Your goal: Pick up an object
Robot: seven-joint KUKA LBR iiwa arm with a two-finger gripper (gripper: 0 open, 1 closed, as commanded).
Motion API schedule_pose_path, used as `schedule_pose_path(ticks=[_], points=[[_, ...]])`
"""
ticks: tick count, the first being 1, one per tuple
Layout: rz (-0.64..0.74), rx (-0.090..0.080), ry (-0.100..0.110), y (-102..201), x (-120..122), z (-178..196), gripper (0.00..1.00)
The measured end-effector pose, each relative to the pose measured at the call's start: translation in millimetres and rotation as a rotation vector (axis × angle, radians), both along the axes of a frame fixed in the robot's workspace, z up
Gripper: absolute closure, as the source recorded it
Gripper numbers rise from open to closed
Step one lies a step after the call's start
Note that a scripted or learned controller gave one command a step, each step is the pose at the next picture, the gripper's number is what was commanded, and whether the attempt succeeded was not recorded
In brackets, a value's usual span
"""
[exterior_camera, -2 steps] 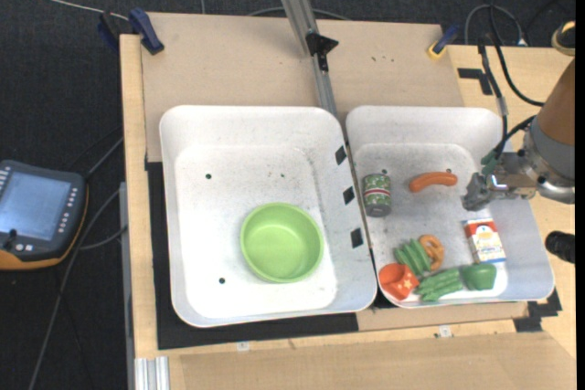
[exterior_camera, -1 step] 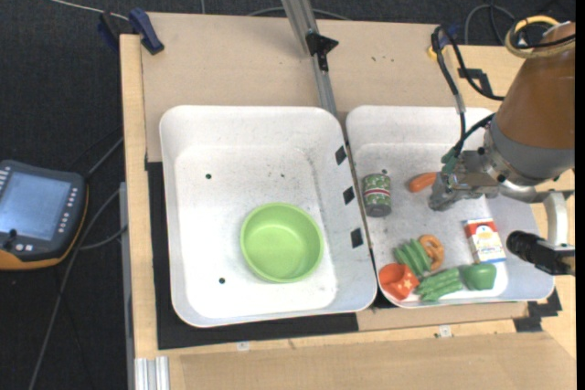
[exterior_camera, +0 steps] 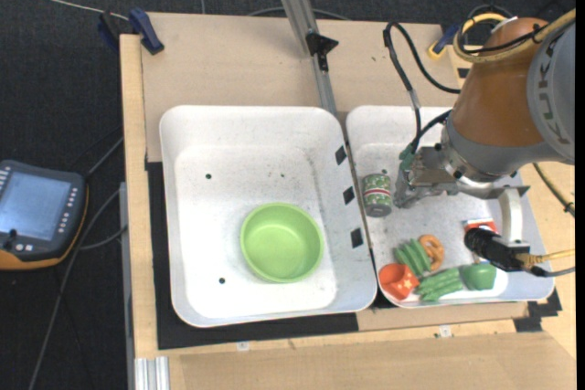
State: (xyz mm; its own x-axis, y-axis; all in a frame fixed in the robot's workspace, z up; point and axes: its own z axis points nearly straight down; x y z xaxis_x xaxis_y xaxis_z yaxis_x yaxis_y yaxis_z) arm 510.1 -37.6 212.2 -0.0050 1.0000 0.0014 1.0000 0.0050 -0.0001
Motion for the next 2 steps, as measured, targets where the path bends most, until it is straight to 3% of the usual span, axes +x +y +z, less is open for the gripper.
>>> schedule_pose_path(ticks=[2], points=[[-0.001,0.0,0.0,95,19,14,1.0]])
